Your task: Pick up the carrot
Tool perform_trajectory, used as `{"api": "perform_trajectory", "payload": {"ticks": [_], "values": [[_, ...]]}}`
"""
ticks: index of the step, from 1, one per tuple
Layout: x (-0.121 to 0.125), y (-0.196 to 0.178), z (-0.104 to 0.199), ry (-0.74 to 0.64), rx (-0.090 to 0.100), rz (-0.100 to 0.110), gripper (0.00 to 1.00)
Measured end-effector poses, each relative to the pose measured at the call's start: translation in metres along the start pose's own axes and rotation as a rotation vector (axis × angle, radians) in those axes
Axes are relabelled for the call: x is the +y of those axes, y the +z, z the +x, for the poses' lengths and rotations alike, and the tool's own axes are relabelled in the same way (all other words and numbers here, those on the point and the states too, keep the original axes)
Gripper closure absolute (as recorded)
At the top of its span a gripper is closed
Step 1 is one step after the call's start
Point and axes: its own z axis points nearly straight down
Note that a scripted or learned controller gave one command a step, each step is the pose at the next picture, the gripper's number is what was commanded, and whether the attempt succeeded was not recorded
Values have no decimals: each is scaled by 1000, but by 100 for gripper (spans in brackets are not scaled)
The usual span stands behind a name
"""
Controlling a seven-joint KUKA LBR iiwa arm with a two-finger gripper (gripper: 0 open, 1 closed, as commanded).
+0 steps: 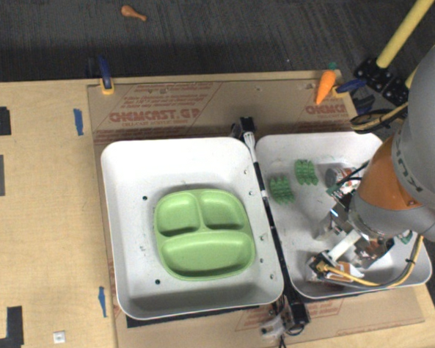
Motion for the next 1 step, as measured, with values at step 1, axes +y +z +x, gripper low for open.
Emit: {"api": "perform_trajectory", "payload": {"ticks": [1], "values": [[84, 1, -49, -221, 8, 0, 0]]}}
